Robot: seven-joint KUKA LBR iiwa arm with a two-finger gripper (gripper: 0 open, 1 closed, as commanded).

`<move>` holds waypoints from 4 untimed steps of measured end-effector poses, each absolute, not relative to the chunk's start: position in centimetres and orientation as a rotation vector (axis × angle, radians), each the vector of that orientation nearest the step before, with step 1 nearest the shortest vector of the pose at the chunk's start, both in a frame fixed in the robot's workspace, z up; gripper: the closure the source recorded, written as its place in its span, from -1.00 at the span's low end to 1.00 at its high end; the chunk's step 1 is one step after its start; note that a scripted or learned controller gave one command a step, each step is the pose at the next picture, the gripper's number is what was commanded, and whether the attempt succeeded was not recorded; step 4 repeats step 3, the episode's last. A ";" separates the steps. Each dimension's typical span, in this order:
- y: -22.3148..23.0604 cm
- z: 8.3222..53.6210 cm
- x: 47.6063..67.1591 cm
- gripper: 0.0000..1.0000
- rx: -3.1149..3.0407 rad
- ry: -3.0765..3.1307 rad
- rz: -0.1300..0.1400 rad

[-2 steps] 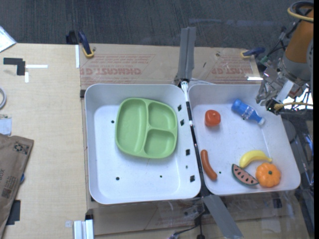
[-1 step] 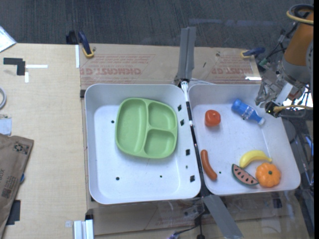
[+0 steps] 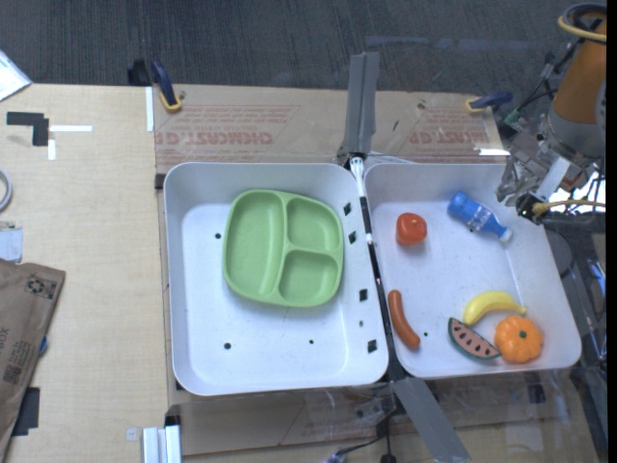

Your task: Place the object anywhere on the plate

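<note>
Presently on the bench: two shallow white bins side by side, left bin [image 3: 183,287] and right bin [image 3: 564,287], meeting at a central seam.

Left bin — one green plate [image 3: 284,249], three compartments, lying flat toward the upper middle of the bin floor. Nothing rests on the plate.

Right bin — six items, all loose on the floor:
- red tomato-like piece [image 3: 412,229], upper left, near the seam;
- blue bottle [image 3: 477,216], lying on its side, tilted, to the right of the red piece and apart from it;
- red sausage [image 3: 403,318], lower left, lying along the seam wall;
- yellow banana [image 3: 493,306], lower right of centre;
- watermelon slice [image 3: 472,340], just below the banana, touching or nearly touching it;
- orange pumpkin [image 3: 520,340], just right of the slice and under the banana's tip.

Arm — grey with orange band, entering from the right, over the upper right corner of the right bin. Gripper [image 3: 525,193] hangs at the bin's right rim, just right of the blue bottle and apart from it. Nothing can be seen between its fingers; how wide they stand cannot be told, as cables and wrist parts clutter that spot.

Surround — cardboard sheet [image 3: 251,123] beneath the bins, blue clamp [image 3: 166,87] at its upper left corner.
</note>
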State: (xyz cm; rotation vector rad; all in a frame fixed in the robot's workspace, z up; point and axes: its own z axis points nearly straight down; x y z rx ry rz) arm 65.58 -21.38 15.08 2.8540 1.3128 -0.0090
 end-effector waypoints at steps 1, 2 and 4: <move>-21.5 16.2 64.6 1.00 2.936 1.124 -0.005; -21.7 14.5 65.3 1.00 2.976 1.010 -0.004; -21.6 14.5 64.3 1.00 3.005 0.926 -0.004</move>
